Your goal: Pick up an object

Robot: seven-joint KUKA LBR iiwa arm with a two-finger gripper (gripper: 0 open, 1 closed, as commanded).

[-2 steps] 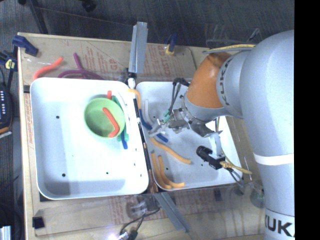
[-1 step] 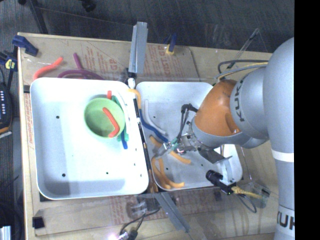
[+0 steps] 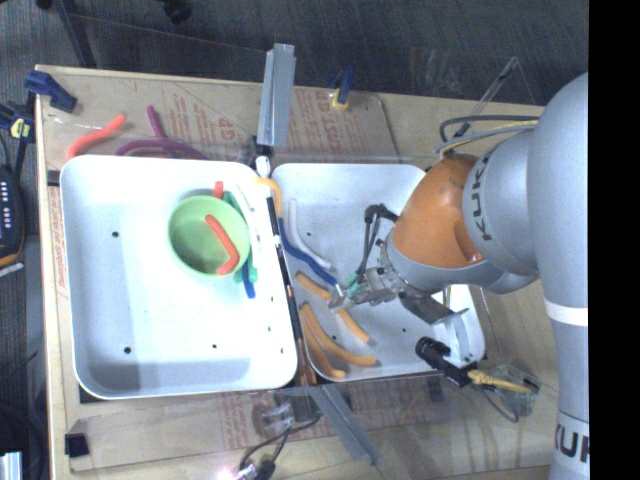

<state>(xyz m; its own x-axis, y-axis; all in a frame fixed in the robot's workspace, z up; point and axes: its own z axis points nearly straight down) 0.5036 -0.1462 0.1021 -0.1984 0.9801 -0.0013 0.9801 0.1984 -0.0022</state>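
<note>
My gripper (image 3: 352,290) reaches low into the right bin (image 3: 400,183), near its middle. Its tip sits over a small teal piece (image 3: 342,291) and an orange strip (image 3: 352,326). A blue curved strip (image 3: 305,256) lies just left of the tip. More orange strips (image 3: 322,346) rest along the bin's front left. In the left bin (image 3: 120,298) stands a green bowl (image 3: 200,240) with a red curved piece (image 3: 226,240) in it. Blue and green pieces (image 3: 247,280) lie at the bowl's right side.
A yellow-orange piece (image 3: 266,181) sits at the wall between the bins. Orange and purple tubes (image 3: 130,138) lie on the bench behind the left bin. The arm's orange band (image 3: 435,218) and grey body cover the right bin's right part.
</note>
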